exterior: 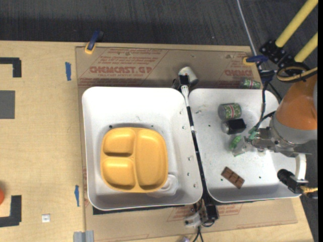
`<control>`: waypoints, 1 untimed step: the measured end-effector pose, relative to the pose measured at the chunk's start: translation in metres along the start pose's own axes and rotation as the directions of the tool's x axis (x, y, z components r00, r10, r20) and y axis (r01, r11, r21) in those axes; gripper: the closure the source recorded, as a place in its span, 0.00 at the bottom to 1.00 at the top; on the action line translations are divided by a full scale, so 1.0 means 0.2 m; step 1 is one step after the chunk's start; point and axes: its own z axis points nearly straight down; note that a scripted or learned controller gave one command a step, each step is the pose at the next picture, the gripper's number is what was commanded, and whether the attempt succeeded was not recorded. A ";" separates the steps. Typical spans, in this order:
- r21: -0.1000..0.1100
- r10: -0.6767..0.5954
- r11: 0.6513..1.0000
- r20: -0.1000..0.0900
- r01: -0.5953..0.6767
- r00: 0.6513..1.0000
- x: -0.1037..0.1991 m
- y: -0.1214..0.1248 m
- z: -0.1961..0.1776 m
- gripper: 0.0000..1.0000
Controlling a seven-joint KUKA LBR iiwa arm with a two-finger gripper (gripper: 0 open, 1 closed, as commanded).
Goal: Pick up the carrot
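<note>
You're at the approach: the gripper (254, 139) sits low in the right bin (262, 188) beside a green piece (236, 143), jaws unreadable, so line up on the carrot before closing.

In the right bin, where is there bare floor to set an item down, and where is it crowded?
Right bin: bare floor along its left side, between the divider wall and the green can, and down toward the brown block. Bare floor also lies right of that block, near the front wall. Crowded: upper right, where the can, a dark object, a green item and the arm cluster.
</note>
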 end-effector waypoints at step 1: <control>-0.001 0.317 0.948 -0.002 -0.317 0.948 0.27 -0.20 0.12 0.00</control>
